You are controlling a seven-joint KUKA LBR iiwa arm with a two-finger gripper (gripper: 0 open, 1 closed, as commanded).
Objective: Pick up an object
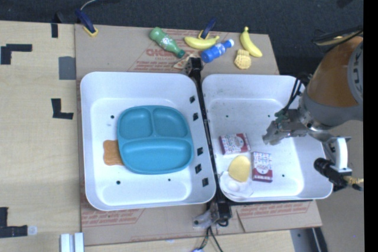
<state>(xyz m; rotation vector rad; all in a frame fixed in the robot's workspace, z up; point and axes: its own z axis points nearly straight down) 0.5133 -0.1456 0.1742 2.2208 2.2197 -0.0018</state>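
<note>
The arm (336, 88), grey with its orange band, rises nearest the camera at the right and overhangs the right bin (283, 82). Below it the pincer (277, 133) is seen low over the bin's right half, with nothing visibly caught in it; how far it is parted cannot be told, since the tips are small and dark against the white floor.

No single object is named by the task, so the candidates are taken to be the things in the right bin: a red-and-white packet (234, 143) lying flat near the middle, a second red-and-white packet (261, 166) toward the front, and a yellow lemon-like piece (239, 168) resting on something pale at the front wall. The first packet is just to the left of the pincer and is judged the readiest choice, as it lies apart from its neighbours.

For the step to be done well, the pincer should be centred over that packet and turned so the packet's narrow width is spanned, then lowered until the bin floor is nearly met before closing; a flat packet is easily slid rather than gripped. The front cluster is best avoided, because the second packet and the yellow piece lie almost touching.

The wrist is bent downward and toward the bin's centre, with the forearm carried in from the right side of the table (35, 127).
</note>
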